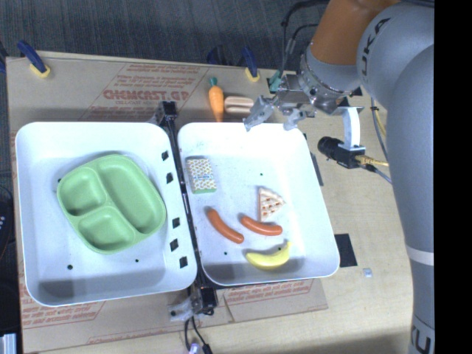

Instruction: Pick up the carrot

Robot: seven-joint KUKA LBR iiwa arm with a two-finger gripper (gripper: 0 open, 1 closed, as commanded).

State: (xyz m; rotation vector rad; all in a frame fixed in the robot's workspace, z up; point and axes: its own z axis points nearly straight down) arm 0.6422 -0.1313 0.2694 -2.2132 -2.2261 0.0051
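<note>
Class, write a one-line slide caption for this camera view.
Gripper hovers at the right bin's far rim, near the carrot lying outside.

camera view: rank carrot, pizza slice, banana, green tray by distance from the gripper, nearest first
From the gripper:
1. Small orange carrot with a green top, on the cardboard behind the right bin, to its left.
2. Triangular toy pizza slice, mid right bin.
3. Yellow toy banana, right bin's front edge.
4. Green three-compartment plastic tray, left bin.
</note>
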